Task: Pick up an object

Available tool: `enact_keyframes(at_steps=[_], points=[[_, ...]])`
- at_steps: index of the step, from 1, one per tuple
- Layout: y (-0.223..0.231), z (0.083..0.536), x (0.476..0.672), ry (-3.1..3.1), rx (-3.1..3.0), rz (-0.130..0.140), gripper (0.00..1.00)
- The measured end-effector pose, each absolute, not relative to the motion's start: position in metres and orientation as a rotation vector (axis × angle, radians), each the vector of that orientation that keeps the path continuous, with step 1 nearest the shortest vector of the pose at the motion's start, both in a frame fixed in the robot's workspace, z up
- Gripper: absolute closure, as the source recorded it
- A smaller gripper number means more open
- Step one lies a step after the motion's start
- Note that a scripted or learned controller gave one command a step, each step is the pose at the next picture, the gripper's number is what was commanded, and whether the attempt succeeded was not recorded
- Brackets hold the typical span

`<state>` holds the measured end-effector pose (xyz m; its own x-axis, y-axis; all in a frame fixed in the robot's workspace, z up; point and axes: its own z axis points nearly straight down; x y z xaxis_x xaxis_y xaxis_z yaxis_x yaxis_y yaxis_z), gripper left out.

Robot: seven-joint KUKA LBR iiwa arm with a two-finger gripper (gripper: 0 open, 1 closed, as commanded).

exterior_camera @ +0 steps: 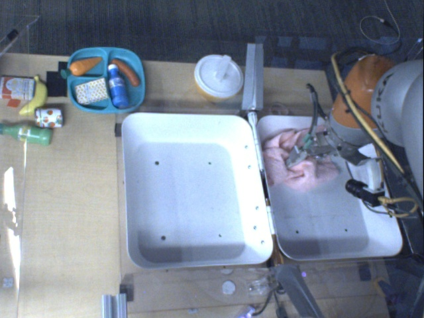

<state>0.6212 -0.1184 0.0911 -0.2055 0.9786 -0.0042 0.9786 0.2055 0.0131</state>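
A crumpled pink cloth (279, 152) lies in the upper left part of the right white bin (331, 234). My gripper (296, 155) reaches in from the right and is down on the cloth's middle, with the fabric bunched around its tip. The tip is dark and partly sunk in the folds. The grey arm with its orange band (361, 88) hangs over the bin's upper right corner.
The left white bin (192, 191) sits beside it, with a metal rail (251, 78) behind the gap between them. On the bench at the back stand a white lidded cup (218, 77) and a blue tray (106, 78) of toy food. A banana (36, 97), a can (48, 117) and a green bottle (26, 134) lie far left.
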Motion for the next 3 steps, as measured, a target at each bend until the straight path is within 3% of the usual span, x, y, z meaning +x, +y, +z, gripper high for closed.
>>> enact_keyframes(at_steps=[1, 2, 3], points=[[-0.116, 0.103, 0.624, 2.43, 1.968, 0.02, 1.0], [-0.065, 0.185, 0.67, 2.649, 1.683, 0.003, 1.0], [-0.094, 0.194, 0.669, 2.418, 2.003, 0.0, 1.0]])
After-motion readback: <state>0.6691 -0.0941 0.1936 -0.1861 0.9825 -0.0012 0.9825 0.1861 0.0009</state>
